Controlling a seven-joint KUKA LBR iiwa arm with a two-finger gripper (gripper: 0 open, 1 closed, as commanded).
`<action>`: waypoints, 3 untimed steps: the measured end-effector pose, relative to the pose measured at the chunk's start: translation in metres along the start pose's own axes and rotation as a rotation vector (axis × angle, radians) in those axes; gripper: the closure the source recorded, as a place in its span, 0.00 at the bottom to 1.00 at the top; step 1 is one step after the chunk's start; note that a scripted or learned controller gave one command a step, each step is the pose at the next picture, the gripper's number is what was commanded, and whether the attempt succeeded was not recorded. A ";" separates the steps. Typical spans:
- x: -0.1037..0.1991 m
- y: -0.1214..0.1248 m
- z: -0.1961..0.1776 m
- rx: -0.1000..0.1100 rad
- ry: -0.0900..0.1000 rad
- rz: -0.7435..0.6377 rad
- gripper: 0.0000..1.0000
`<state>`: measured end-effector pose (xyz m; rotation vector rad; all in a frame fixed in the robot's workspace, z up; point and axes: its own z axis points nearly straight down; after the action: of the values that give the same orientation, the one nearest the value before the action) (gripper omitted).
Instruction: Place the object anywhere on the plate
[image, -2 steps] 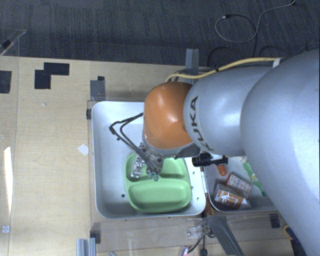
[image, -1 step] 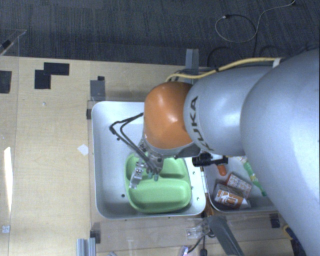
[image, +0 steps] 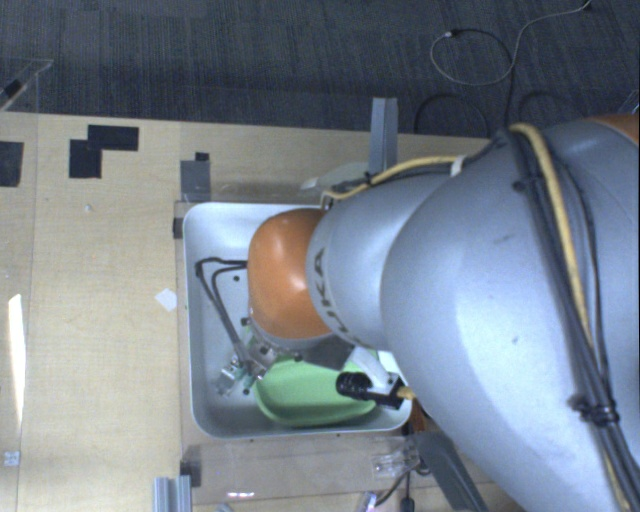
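Note:
A light green plate (image: 298, 395) lies in the near part of the white bin (image: 200, 330), partly hidden under the arm. My gripper (image: 238, 373) hangs low at the plate's left edge, just below the orange wrist band. A small pale, greenish bit (image: 226, 381) shows at its tip, too small to identify. Whether anything is held cannot be made out.
A thin black wire-like line (image: 212, 283) runs across the bin floor, from its left side toward the gripper. The grey arm (image: 470, 300) covers the bin's right half and everything to the right. Bare wooden bench (image: 90, 330) lies to the left of the bin.

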<state>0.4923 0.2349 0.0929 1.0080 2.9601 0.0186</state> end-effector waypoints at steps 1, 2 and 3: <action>0.000 0.000 0.000 0.000 0.000 0.000 0.00; -0.003 0.001 -0.012 -0.006 -0.005 0.004 1.00; -0.009 -0.015 -0.012 -0.030 0.008 -0.172 1.00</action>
<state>0.4906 0.2173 0.1043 0.7488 3.0321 0.0651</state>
